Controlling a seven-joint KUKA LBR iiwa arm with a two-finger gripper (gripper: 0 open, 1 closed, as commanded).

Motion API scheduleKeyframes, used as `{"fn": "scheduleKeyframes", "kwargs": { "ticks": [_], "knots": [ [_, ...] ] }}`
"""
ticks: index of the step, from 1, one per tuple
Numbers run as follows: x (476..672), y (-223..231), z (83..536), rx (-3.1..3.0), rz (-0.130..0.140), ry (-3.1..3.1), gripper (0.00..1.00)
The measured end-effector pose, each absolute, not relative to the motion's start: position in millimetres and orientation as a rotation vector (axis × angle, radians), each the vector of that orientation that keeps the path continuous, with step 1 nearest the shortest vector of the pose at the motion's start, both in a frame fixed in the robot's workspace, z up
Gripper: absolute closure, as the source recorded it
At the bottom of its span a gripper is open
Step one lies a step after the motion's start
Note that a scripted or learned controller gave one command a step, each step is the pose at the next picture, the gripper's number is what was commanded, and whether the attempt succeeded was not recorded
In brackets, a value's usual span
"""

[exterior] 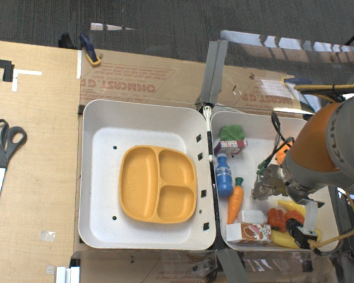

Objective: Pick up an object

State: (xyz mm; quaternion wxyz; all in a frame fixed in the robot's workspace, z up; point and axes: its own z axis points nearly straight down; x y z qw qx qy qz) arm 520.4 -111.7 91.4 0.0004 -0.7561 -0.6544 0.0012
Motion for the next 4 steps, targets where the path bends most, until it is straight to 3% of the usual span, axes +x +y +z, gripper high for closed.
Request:
{"fn": "scheduleKeyframes", "kwargs": {
  "ticks": [1,2,3,4],
  "knots": [
    [591.1,-100,92,-2.780,0.004,-1.464,1.00],
    [502.3,-98,91,-2.957,0.008,-1.053,1.00],
    [478.1,-92,91,-3.030,0.002,-0.823,1.00],
    [477.3,-99,91,-3.124,0.004,-0.321,1.00]
  ]
}}
